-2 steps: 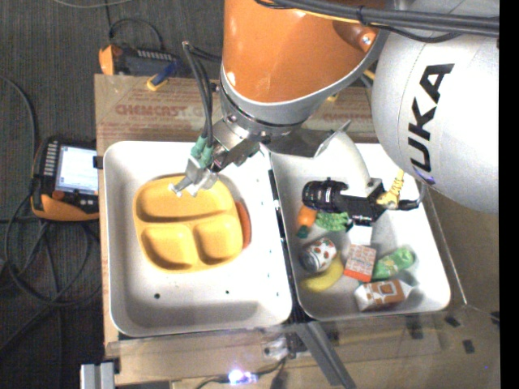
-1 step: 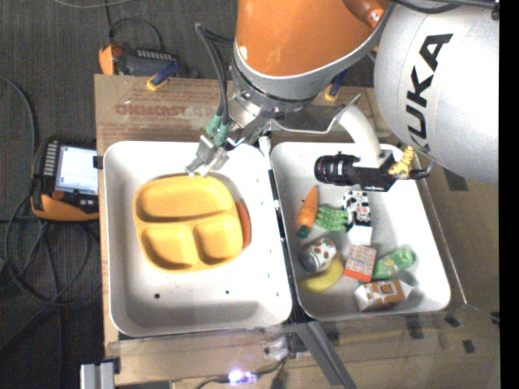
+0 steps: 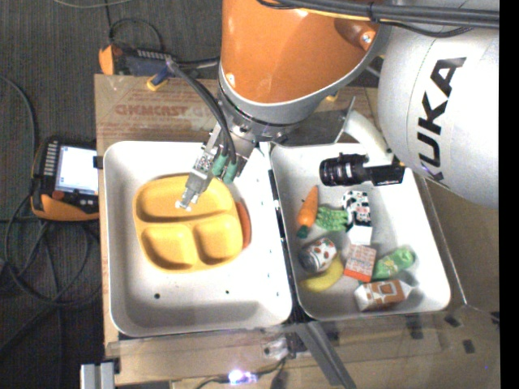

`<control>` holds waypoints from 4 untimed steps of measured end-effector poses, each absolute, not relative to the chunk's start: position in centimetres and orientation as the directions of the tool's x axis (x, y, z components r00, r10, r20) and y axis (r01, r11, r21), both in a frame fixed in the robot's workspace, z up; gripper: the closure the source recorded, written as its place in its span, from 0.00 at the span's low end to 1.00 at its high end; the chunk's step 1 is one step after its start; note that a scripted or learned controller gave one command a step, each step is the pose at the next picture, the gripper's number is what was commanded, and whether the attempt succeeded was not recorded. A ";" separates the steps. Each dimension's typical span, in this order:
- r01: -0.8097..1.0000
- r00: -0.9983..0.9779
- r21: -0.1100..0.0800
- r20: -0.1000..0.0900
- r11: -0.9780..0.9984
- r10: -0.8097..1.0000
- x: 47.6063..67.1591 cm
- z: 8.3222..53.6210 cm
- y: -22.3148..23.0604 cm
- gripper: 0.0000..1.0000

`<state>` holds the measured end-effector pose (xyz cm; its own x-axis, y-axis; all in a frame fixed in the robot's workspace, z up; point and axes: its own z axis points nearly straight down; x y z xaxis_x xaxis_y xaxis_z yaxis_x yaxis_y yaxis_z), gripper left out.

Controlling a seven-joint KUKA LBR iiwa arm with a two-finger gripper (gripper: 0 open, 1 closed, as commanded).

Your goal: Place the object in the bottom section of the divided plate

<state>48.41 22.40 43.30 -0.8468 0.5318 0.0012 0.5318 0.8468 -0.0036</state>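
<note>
the yellow divided plate (image 3: pixel 190 233) sits in the left bin (image 3: pixel 122 298). my gripper (image 3: pixel 188 198) hangs over the plate's 12 o'clock section; i cannot tell its state. an orange object (image 3: pixel 245 224), probably the one to place, lies at the plate's 3 o'clock rim. the right bin (image 3: pixel 434 233) holds a carrot (image 3: pixel 307 207), banana (image 3: pixel 322 279) and small carton (image 3: pixel 379 295).
</note>
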 end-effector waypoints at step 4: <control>-0.003 -1.000 -0.002 0.002 1.000 -0.003 48.4 43.3 23.3 1.00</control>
